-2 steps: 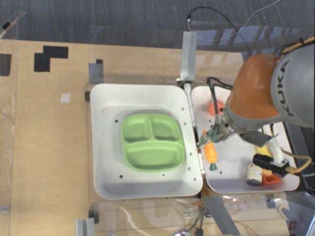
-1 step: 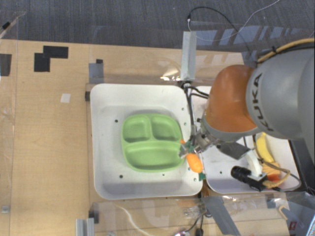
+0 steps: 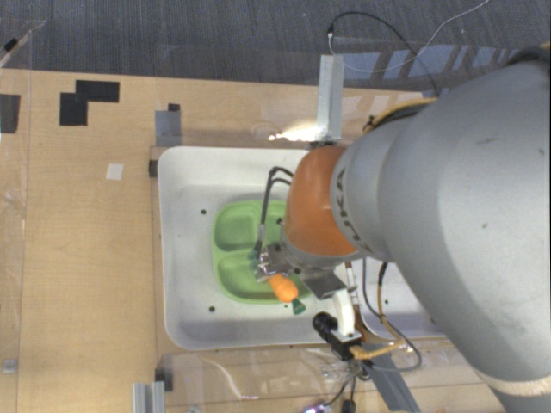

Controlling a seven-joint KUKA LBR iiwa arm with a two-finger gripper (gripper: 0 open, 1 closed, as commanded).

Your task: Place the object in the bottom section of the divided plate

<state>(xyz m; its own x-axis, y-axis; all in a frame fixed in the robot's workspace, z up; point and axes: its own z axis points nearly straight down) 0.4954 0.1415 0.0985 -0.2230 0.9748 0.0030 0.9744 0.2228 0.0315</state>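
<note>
Nearest the camera, along the lower edge of the view, a black fitting [image 3: 327,327] with white and yellow cables hangs below the arm, partly cut off by the frame. Just beyond it sits the near wall of the white bin [image 3: 185,317], whose right part is hidden under the grey arm [image 3: 456,231]. Inside the bin lies the green divided plate [image 3: 234,256]; its right side is covered by the wrist, so not every section can be made out. At the plate's near right edge is the orange object [image 3: 282,288], carrot-like with a small green tip, directly under the gripper [image 3: 269,269]. The fingers are too crowded by the wrist to tell whether they clasp it or stand apart. Farther back, the orange band [image 3: 314,200] hides the bin's middle, and a metal post [image 3: 330,97] rises behind the far wall.
</note>
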